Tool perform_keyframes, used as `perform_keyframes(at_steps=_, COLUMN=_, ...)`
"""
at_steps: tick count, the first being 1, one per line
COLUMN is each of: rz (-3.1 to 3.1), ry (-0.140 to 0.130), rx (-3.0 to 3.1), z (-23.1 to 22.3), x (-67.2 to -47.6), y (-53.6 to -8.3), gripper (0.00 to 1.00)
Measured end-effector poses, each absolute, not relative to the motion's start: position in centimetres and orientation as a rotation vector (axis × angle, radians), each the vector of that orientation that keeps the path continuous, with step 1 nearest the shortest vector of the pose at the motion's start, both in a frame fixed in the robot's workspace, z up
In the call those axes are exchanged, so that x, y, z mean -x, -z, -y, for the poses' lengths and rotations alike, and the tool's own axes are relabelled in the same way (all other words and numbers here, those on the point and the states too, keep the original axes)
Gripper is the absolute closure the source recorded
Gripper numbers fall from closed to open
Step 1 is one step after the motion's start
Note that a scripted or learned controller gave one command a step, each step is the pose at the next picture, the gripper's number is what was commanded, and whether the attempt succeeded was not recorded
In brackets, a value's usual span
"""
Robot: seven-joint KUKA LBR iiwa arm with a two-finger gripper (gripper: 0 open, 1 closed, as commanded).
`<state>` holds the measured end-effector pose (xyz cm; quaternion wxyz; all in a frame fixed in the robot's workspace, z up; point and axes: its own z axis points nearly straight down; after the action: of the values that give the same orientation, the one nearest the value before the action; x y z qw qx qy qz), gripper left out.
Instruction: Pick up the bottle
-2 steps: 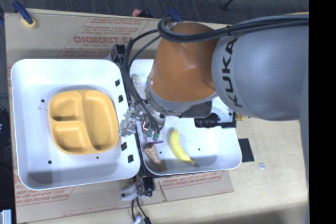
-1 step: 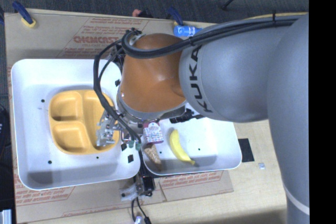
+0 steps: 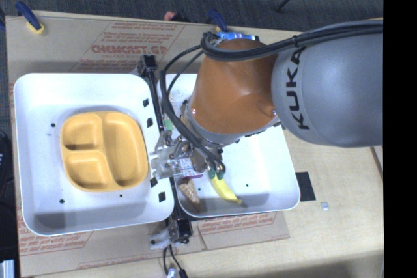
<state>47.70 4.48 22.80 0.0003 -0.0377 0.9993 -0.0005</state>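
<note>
The grey and orange arm (image 3: 241, 94) hangs over the right bin (image 3: 277, 172) and hides most of its floor. My gripper (image 3: 172, 161) is low at the bin's front left corner, close to the wall between the two bins. Directly under it lies a small object with a pink and white label (image 3: 189, 170), which may be the bottle; most of it is covered by the gripper. I cannot tell whether the gripper touches or holds it.
A yellow banana (image 3: 225, 189) and a brown lumpy item (image 3: 189, 192) lie by the right bin's front wall, just beside the gripper. A yellow divided plate (image 3: 104, 150) sits in the left bin (image 3: 32, 140). Cables run along the divider.
</note>
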Motion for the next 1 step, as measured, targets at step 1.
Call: perform_keyframes(at_steps=1, rz=-3.12, ry=0.002, rx=0.358, z=0.96, x=-48.2, y=-28.33, gripper=1.0)
